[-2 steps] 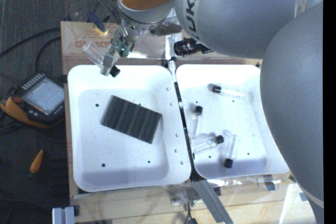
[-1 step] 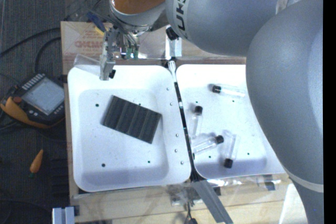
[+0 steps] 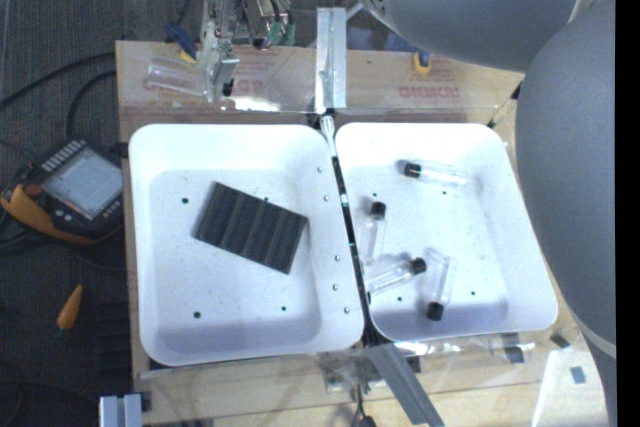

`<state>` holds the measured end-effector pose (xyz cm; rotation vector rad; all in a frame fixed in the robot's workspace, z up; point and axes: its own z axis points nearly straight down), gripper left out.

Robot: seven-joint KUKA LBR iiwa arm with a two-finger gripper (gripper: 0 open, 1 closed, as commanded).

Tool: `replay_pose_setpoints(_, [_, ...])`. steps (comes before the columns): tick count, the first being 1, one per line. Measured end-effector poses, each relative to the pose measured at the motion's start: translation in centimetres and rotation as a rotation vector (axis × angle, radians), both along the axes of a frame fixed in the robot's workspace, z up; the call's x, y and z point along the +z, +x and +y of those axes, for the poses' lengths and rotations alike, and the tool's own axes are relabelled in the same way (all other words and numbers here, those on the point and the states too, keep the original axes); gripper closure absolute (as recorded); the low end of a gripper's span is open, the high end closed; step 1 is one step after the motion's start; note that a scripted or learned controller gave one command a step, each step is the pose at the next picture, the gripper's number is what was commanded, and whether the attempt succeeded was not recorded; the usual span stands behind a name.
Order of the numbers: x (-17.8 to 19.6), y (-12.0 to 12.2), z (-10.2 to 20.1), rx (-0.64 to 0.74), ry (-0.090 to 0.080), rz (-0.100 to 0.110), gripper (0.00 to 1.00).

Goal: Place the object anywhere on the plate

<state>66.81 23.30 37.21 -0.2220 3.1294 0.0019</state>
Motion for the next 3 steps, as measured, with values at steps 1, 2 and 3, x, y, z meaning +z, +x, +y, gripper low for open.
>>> replay_pose_setpoints(1, [6.3, 0.1, 0.0, 0.249, 0.000, -0.001, 1.00])
replay_pose_setpoints(2, [6.3, -8.0, 0.1, 0.567, -0.001, 0.001, 1.00])
replay_pose_setpoints(3, [6.3, -0.4, -0.4, 0.382, 0.002, -0.001, 1.00])
